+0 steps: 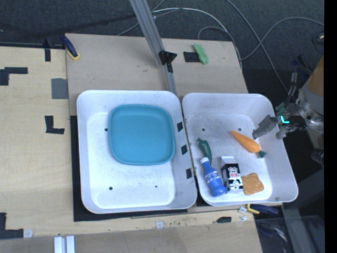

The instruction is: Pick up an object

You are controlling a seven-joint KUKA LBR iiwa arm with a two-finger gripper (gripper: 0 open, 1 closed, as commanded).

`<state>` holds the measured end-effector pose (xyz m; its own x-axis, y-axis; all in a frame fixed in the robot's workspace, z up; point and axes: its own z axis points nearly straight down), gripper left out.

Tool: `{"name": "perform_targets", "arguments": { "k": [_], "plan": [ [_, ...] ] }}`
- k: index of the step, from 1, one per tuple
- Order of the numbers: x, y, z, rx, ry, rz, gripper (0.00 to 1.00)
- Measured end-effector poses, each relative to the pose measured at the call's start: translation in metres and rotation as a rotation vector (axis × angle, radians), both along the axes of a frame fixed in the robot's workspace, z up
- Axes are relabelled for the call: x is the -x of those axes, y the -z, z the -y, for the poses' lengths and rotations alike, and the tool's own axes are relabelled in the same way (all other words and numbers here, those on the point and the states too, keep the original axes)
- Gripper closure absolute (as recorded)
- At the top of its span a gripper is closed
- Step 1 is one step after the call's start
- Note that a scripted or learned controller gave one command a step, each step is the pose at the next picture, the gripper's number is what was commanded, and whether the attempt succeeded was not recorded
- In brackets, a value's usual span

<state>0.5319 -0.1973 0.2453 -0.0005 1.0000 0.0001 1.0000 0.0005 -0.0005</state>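
gripper (269, 125) at bin rim (278, 141), carrot (246, 140) beside, bottle (212, 177) near

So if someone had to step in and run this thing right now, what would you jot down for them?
Gripper: hovering at the right bin's right edge, nothing between its fingers.
Right bin holds: carrot, blue bottle, green tool, small black-and-white box, tan piece.
Left bin: a turquoise plate.
Done: nothing picked up yet.
Left: choose an object, the carrot lies nearest, grasp and lift it.
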Motion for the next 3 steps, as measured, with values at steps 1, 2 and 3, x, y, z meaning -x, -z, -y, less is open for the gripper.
{"name": "perform_targets", "arguments": {
  "k": [1,2,3],
  "plan": [
    [0.0,0.0,0.0,0.0,0.0,0.0,0.0],
    [0.004,0.044,-0.004,-0.001,0.0,-0.003,0.0],
    [0.009,0.1,-0.013,-0.001,-0.001,-0.005,0.0]
  ]
}}
